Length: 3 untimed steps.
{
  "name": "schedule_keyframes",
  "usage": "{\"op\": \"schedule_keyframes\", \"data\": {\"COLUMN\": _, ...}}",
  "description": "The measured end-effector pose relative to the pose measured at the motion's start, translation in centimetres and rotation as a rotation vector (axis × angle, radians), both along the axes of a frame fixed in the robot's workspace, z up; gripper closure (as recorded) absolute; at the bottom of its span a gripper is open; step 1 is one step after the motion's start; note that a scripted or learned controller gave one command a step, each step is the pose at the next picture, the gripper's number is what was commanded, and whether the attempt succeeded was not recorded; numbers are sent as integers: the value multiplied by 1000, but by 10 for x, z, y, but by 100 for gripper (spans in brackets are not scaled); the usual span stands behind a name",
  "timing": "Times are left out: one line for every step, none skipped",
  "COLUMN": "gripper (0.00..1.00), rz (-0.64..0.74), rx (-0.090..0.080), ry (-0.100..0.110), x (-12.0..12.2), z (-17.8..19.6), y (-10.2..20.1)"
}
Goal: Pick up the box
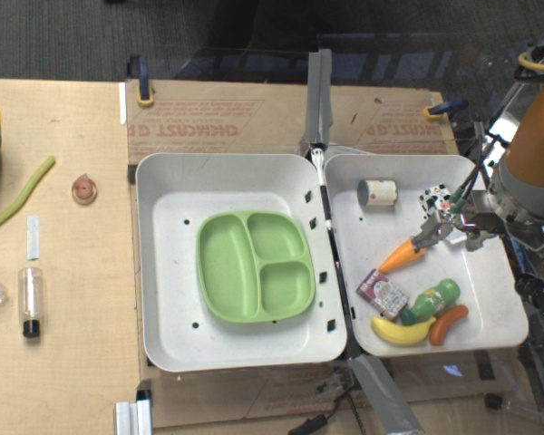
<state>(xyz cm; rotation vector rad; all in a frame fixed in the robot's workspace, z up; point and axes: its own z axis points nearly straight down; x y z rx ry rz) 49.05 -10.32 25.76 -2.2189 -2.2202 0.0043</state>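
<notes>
On the bench the right white bin [499,333] holds the box [382,293], which lies untouched beside the banana [401,332], so the pick is not yet begun, and the gripper [432,234], its grasp impossible to judge, hovers near the carrot [400,256], above the box.

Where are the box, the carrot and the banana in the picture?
box [383,294], camera view, middle of its purple top face.
carrot [399,257], camera view, middle of its orange body.
banana [401,332], camera view, middle of its yellow curve.
</notes>
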Motion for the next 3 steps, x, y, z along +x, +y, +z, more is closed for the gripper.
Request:
{"op": "schedule_keyframes", "data": {"gripper": 0, "rz": 1, "rx": 0, "ry": 0, "x": -9, "z": -67, "y": 53}}
{"op": "schedule_keyframes", "data": {"gripper": 0, "rz": 222, "rx": 0, "ry": -2, "x": -13, "z": -67, "y": 67}}
{"op": "schedule_keyframes", "data": {"gripper": 0, "rz": 53, "rx": 0, "ry": -2, "x": -13, "z": -67, "y": 50}}
